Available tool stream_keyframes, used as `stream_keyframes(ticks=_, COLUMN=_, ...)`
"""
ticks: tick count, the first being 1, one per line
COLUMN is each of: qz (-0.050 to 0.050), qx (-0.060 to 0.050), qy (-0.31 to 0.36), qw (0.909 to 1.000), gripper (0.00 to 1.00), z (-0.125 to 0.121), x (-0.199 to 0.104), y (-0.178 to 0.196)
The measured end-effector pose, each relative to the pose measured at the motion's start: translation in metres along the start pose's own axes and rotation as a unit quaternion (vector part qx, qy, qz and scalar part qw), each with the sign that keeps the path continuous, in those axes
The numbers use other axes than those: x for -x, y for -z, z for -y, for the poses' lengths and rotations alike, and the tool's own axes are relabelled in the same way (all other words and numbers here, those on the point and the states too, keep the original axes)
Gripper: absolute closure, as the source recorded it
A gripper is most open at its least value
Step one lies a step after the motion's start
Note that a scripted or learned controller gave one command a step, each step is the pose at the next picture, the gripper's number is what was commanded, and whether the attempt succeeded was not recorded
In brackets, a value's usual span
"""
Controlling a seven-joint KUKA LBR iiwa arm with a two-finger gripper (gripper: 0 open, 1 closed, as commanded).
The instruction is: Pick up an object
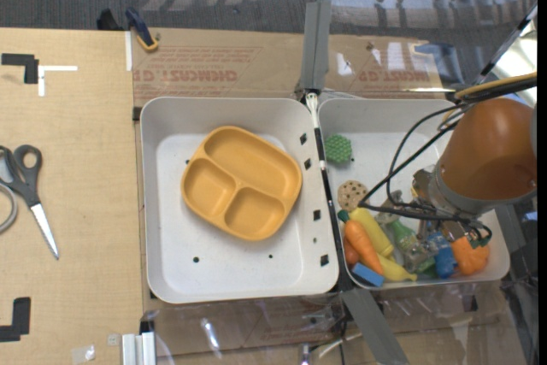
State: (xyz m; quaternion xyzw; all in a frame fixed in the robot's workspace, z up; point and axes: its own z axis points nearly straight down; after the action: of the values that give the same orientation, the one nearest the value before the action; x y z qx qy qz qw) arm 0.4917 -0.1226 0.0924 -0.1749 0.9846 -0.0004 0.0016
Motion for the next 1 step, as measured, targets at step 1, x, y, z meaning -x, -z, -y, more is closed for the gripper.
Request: stream_keyframes(ticks=1, qz=0.002, qx=0.000, qy=0.101, qw=0.9949, gripper=0.00, z=0.0431, x=0.0287, y=0.0160)
